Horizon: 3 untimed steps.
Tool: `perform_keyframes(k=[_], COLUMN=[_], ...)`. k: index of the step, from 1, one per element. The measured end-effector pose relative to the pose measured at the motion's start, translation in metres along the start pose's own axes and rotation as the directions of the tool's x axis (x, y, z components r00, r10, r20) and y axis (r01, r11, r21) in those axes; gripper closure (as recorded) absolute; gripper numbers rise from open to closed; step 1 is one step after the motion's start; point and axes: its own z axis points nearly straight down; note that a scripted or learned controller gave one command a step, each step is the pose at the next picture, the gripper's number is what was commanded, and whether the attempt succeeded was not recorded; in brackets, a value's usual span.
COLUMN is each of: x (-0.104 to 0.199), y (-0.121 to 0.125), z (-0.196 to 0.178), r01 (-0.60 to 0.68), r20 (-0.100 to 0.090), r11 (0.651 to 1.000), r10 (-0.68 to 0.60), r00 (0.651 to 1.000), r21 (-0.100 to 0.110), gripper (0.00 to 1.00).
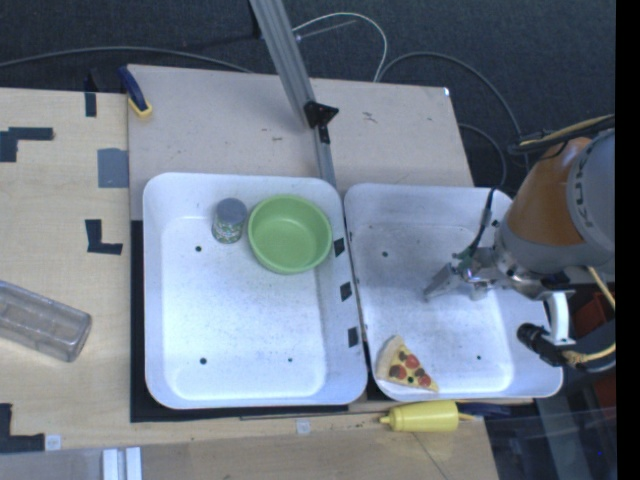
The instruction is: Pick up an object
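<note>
Object: flat triangular toy pizza slice (405,364), lay in right white bin's (400,208) near corner.
Handling: likely light, stiff, thin; best pinched across edges.
Gripper (440,286): hovered mid-bin, well apart from slice; finger spread untellable.
Beside: yellow plastic mustard bottle (420,417), outside bin.

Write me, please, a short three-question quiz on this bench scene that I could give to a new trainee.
1. True or false: the green bowl lies in the right bin.
2. Which thing stands right beside the bowl: (a) a small grey can, (b) a pizza slice toy, (c) a yellow bottle?
3. Over which bin is the gripper?

Key
1. False: it lies in the left bin.
2. (a).
3. The right bin, apart from the pizza slice toy at that bin's near left corner.
</note>
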Motion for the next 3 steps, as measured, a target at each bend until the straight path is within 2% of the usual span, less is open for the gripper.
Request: perform_keyframes(k=[1, 3], x=[0.001, -0.008], y=[0.0, 0.008], z=[-0.011, -0.1], r01=[0.001, 0.0], r20=[-0.002, 0.0], r11=[1.0, 1.0], r10=[-0.001, 0.0], r00=[1.0, 1.0], r21=[0.0, -0.006], gripper=[1.0, 1.0])
